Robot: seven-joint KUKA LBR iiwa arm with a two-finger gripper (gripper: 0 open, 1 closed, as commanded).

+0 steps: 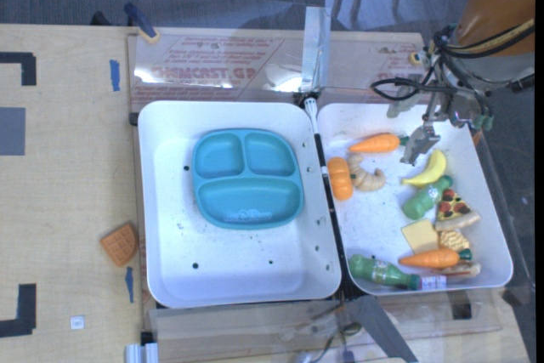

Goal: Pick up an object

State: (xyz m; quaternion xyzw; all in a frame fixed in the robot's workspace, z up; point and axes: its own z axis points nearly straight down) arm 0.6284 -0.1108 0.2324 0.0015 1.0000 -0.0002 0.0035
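Gripper (419, 146) hangs over right bin (501, 255), jaw state unclear. Banana (427, 170) and carrot (374, 144) crowd close; descent could nudge either aside, closing on nothing.

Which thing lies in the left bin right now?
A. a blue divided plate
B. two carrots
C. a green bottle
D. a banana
A: the blue divided plate sits alone in the middle of the left bin, while the banana, green bottle and carrots all lie in the right bin, where the gripper hovers.
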